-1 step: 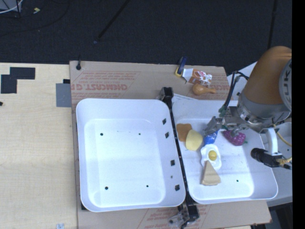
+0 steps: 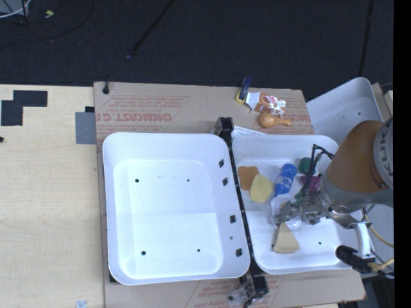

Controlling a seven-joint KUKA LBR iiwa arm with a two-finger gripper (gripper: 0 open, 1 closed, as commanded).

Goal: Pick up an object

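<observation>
My gripper (image 2: 288,215) is low inside the right bin (image 2: 260,145), reaching in from the right over the bin's middle. Its fingertips hover just above a tan wedge-shaped piece (image 2: 286,240). A yellow rounded piece (image 2: 261,188) and an orange piece (image 2: 247,176) lie to the upper left of the gripper. A blue bottle-like object (image 2: 285,179) lies just above the gripper. A green and purple item (image 2: 309,172) sits partly behind the wrist. The spacing of the fingers is not readable from this angle.
The left bin (image 2: 167,207) sits beside the right one, split by a black divider (image 2: 232,191). On the cardboard behind the bins lie an orange pear-like toy (image 2: 272,120) and a small packet (image 2: 272,102). A blue and yellow clip (image 2: 244,90) stands at the board's back edge.
</observation>
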